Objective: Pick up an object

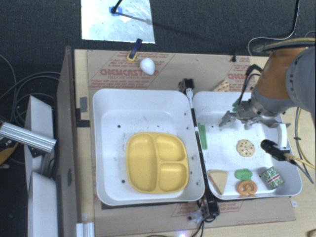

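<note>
My gripper: fingers spread open over the right bin, nothing between them.
Cookie: at five o'clock from my fingers, lying apart from them.
Can: bin's five o'clock corner, label unreadable.
Left bin: holds a yellow divided plate.
Bench board: red print, partly readable "CHEMCAST".

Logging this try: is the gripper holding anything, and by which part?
Nothing is held. The gripper hangs open over the right bin, with the cookie lying apart below it.
</note>
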